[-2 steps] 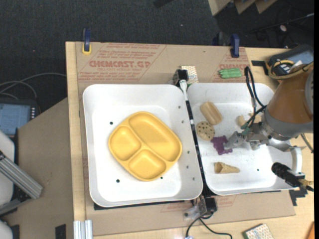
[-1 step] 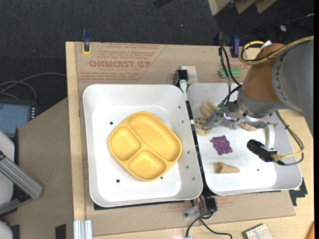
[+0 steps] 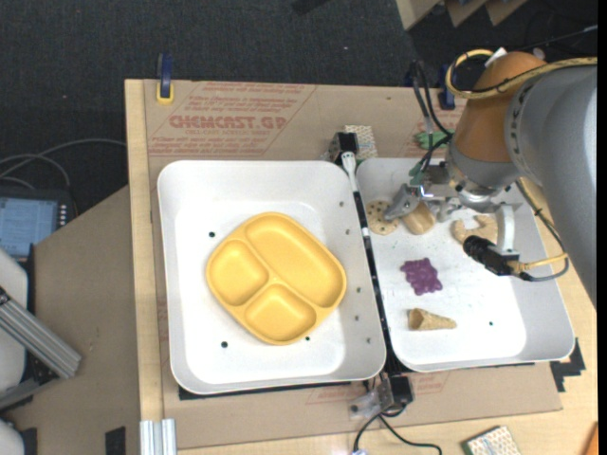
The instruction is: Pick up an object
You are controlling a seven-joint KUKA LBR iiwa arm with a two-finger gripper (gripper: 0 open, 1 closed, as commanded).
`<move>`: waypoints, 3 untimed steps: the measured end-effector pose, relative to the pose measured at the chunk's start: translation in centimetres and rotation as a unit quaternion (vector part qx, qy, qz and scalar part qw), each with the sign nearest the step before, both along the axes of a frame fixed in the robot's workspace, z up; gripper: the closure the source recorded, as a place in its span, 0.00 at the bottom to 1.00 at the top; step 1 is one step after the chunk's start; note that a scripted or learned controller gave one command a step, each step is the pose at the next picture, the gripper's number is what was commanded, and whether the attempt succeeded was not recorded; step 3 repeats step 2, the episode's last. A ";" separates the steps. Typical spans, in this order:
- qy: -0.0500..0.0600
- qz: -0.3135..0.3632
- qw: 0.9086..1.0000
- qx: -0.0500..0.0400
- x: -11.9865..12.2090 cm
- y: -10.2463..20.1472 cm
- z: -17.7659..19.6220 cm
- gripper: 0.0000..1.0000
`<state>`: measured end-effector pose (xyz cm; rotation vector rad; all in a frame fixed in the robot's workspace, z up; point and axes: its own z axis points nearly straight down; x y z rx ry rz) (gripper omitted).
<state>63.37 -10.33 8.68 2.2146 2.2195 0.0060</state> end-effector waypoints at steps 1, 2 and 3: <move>-0.001 0.000 1.000 0.000 0.0 0.1 1.1 1.00; 0.002 0.001 1.000 0.001 -3.4 5.8 10.2 1.00; 0.002 0.001 1.000 0.001 -3.4 5.8 10.2 1.00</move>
